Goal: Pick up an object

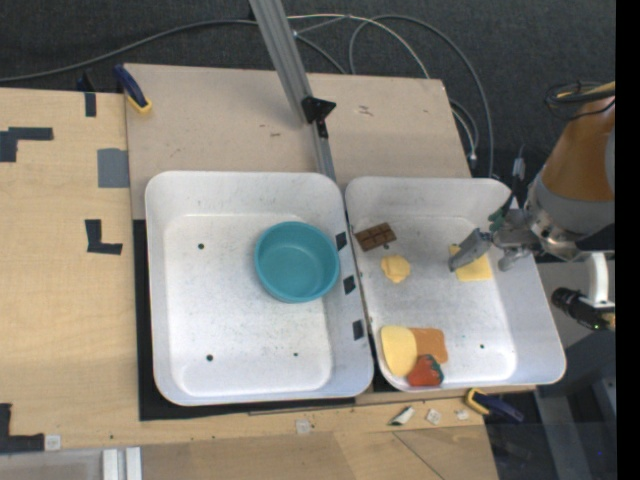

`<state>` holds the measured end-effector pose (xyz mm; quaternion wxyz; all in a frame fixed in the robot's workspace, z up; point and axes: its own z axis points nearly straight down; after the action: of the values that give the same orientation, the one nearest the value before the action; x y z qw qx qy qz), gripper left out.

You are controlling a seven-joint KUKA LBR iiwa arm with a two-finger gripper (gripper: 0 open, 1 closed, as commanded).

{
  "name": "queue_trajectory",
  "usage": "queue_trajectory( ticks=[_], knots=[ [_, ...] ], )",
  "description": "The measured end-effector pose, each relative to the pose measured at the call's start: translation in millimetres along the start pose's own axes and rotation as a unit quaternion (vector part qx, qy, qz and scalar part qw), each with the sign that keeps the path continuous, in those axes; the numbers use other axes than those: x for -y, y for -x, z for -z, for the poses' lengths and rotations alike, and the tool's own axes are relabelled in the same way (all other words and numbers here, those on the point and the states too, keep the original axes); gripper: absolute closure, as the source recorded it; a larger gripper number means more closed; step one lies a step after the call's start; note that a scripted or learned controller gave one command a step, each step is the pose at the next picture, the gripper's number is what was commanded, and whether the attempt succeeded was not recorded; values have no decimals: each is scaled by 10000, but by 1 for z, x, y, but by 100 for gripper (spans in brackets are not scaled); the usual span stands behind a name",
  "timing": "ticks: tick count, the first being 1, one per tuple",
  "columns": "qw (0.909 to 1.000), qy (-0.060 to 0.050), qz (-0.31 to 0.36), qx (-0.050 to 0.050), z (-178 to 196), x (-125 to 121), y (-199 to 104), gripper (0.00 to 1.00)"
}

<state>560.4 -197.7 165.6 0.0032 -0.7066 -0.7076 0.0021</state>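
Right bin (520, 363) w/ gripper (480, 251) spread by yellow piece (477, 269): drop straight, center, then pinch.

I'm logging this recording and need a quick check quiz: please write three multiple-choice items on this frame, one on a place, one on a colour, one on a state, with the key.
1. Where is the bowl?
A. in the left bin
B. in the right bin
C. on the bare bench

2. What colour is the bowl?
A. red
B. teal blue
C. black

3. How does the end effector stand relative to the right bin?
A. parked far outside over the left bin
B. low at the bin's right side, close to a yellow piece
C. resting inside the bowl

Key: 1 A, the bowl sits near the middle of the left bin. 2 B, its surface is plainly teal blue. 3 B, the end effector's tip lies next to the yellow piece in the right bin.
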Motion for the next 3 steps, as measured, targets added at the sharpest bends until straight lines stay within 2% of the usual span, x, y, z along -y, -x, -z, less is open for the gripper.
queue_trajectory(
  ticks=[1,2,3],
  knots=[
    [10000,-5,3,-2,-64,-1,-5,0],
    [10000,34,3,14,-76,-1,-6,0],
    [10000,33,9,10,-66,-1,-6,100]
  ],
)
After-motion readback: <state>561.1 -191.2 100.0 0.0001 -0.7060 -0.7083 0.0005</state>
